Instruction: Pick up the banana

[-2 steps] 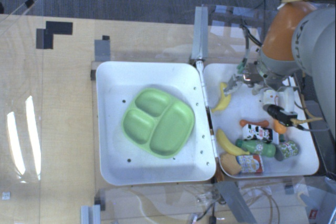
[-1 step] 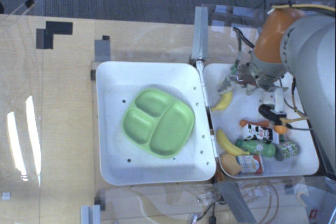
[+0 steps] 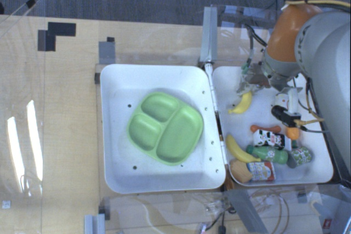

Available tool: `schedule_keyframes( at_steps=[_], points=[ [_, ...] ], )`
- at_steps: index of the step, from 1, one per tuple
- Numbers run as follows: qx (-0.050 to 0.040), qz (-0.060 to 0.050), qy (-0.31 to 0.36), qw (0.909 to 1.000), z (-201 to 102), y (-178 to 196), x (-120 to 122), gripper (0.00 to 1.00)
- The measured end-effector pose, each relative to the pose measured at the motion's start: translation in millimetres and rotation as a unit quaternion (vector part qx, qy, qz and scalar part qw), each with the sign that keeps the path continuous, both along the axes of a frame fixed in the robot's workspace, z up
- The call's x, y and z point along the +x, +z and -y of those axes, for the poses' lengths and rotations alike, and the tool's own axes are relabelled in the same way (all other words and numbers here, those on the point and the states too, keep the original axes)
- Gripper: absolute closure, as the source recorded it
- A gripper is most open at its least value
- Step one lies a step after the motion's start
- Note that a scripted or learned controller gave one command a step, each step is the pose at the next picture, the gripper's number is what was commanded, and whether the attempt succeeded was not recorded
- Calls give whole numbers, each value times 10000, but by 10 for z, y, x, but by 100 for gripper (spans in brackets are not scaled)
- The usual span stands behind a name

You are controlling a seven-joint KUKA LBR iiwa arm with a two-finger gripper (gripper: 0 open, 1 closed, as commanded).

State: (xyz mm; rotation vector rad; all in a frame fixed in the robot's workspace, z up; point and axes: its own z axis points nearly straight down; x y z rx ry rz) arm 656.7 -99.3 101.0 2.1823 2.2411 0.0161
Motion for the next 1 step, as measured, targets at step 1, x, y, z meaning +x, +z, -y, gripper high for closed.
schedule_keyframes(
  at_steps=[1],
  points=[
    [10,-49,-672,9977,516,554,-443,100]
  ],
)
